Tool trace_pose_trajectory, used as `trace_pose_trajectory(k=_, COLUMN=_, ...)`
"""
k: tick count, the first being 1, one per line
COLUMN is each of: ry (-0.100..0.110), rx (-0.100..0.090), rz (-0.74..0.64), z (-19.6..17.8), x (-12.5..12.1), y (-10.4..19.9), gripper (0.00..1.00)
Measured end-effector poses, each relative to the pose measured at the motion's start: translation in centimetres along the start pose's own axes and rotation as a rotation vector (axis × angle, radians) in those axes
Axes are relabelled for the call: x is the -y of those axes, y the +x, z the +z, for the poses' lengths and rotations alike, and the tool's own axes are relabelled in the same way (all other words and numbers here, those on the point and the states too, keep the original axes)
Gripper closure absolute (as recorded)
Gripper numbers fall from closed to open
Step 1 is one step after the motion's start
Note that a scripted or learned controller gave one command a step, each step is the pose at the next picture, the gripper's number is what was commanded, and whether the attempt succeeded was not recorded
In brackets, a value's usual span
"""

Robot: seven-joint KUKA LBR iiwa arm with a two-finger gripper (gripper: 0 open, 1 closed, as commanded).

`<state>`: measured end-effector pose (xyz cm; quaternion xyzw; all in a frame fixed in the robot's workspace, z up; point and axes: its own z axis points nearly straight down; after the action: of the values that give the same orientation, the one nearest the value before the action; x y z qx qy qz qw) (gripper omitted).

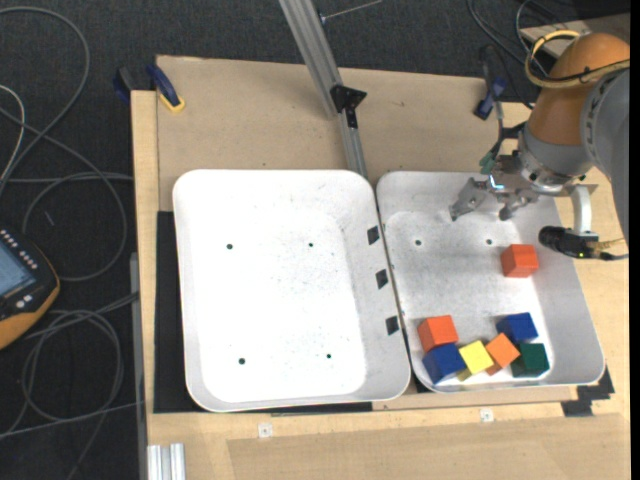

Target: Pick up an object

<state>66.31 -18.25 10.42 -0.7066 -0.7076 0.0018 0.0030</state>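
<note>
Where the right bin (560, 298) lies, hand (487, 204) seemingly spread, above orange block (519, 260).

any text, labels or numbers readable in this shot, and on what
None can be read.
The handheld device at the left edge has a lit screen, too small and blurred to read.
The blocks, such as the lone orange block, and both bins, such as the left bin, show no lettering.

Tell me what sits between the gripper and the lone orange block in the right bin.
Nothing: in the camera view the stretch from the gripper down to the lone orange block is bare white floor of the right bin.
</note>
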Motion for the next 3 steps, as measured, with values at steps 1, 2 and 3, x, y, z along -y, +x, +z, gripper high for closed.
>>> trace_pose_trajectory(k=1, ry=-0.009, rx=0.003, rz=-0.002, z=-1.6, x=-0.3, y=0.0, gripper=1.00)
trace_pose_trajectory(k=2, ry=-0.015, rx=0.005, rz=0.002, z=-7.9, x=0.2, y=-0.5, gripper=1.00)
trace_pose_trajectory(k=3, ry=-0.016, rx=0.004, rz=0.000, z=-13.5, x=0.0, y=-0.5, gripper=1.00)
